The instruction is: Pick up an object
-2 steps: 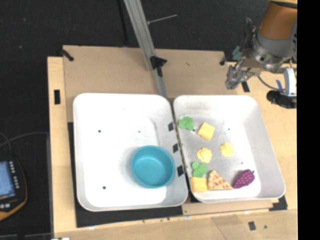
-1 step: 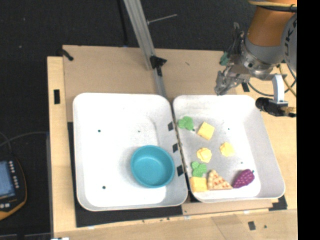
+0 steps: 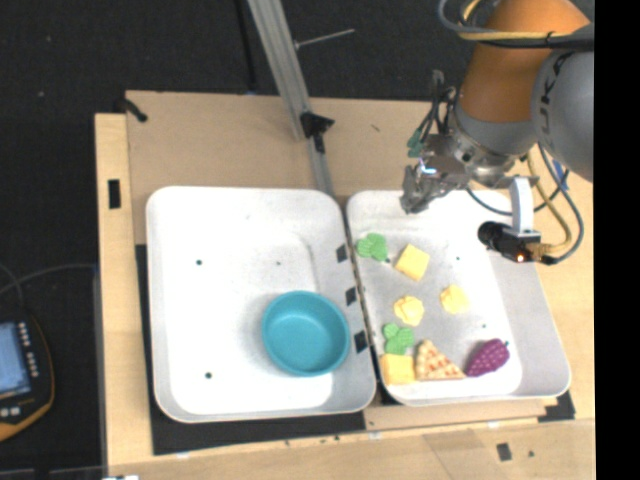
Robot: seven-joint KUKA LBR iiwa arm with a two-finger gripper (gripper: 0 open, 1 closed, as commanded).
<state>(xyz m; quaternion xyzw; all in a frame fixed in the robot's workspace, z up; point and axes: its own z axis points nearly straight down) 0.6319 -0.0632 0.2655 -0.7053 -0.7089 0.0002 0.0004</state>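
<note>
Gripper (image 3: 418, 196) hangs over far end of right bin (image 3: 545, 313), nothing seen between fingers. Open or shut: cannot tell, too small and dark. Job not done, no toy picked up yet. All toys lie in right bin: green piece (image 3: 373, 247) and yellow block (image 3: 411, 262) nearest gripper, then yellow shell (image 3: 407, 310), small yellow bit (image 3: 454, 299), pizza slice (image 3: 435, 362), purple grapes (image 3: 487, 356) at near end. Blue bowl (image 3: 305, 332) sits in left bin (image 3: 200, 228). Left to do, I think: go down, grab one toy, lift.

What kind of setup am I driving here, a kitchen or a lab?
Likely a lab pick-and-place bench: two white bins on a plywood bench, toy food such as purple grapes, and a blue bowl.
</note>
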